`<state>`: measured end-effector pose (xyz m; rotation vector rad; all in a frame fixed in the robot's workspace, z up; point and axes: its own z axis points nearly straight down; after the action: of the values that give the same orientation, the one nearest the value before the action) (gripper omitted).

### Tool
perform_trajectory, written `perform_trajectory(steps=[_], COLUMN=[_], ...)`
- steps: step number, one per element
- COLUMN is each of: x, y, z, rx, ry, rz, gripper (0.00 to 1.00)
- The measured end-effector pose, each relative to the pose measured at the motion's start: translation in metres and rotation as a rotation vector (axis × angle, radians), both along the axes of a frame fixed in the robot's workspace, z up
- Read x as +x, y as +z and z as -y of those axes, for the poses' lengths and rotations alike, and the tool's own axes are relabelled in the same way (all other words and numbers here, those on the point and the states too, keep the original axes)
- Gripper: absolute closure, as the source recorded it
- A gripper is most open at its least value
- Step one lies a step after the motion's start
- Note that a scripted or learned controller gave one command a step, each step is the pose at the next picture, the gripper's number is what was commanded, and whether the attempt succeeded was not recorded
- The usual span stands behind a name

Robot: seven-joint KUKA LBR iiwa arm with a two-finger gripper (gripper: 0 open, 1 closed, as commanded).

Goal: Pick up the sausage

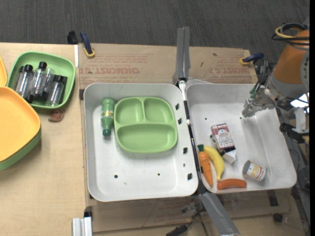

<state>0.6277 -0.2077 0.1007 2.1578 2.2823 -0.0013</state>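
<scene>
The sausage (231,184) is a short reddish-orange link lying flat at the front edge of the right bin (266,132). It rests just right of a carrot (205,169) and a banana (216,161). My gripper (249,108) hangs over the bin's far right part, well behind the sausage and apart from it. Nothing shows between its tips.
A small can (254,171) lies right of the sausage. A red and white carton (222,136) sits mid-bin. The left bin (98,181) holds a green divided plate (145,124) and a green bottle (107,116). Orange plates (17,132) and a green tray of bottles (42,80) stand at left.
</scene>
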Motion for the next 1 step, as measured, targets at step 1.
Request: perform_trajectory(steps=[1], x=[-0.0413], y=[-0.0087], z=[0.0148], rx=[0.001], ry=[0.31], rz=[0.0], gripper=[1.0])
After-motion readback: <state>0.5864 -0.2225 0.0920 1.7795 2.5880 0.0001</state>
